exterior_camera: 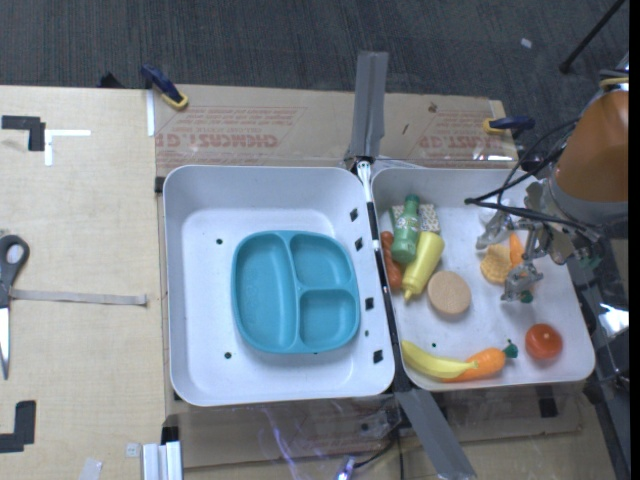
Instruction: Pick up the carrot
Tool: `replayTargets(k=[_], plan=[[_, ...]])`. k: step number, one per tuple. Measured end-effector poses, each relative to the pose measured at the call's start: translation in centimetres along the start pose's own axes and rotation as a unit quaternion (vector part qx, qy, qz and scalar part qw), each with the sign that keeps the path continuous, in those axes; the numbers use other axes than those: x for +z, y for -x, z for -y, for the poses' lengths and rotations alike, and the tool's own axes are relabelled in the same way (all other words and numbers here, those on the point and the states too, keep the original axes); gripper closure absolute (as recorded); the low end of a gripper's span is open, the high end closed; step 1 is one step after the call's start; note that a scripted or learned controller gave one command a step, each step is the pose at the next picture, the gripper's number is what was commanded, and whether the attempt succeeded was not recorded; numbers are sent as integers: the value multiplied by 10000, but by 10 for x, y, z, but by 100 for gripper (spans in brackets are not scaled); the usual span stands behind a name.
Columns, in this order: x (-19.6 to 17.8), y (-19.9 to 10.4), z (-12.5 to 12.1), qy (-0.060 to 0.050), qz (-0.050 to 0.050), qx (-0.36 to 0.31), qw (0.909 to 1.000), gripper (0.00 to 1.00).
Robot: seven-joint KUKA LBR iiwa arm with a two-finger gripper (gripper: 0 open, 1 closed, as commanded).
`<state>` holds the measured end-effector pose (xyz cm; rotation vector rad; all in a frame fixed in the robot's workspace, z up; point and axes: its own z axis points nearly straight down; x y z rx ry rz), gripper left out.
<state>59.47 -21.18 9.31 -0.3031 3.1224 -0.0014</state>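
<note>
Camera view: carrot (484, 361) lies by banana (438, 362), well below gripper (518, 268). Claw state—I cannot tell. I'd descend squarely, avoiding the banana.

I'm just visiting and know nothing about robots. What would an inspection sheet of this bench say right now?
Surface: two white bins; the left bin bears a blue divided plate.
Job's things: carrot lies at the right bin's near edge, touching a banana.
Clutter: tomato, yellow bottle, green bottle, round tan disc, orange slice.
Grippers: gripper is over the right bin, apart from the carrot.
Cables: dark cables near the arm.
Surroundings: scissors on the bench, blue clamps behind.
</note>
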Motion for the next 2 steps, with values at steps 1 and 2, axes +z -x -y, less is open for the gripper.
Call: replayTargets(k=[1,2], plan=[[-11,3,-2,-1,33,-23,10000,100],[-74,-14,-78,5,-4,514,9987,100]])
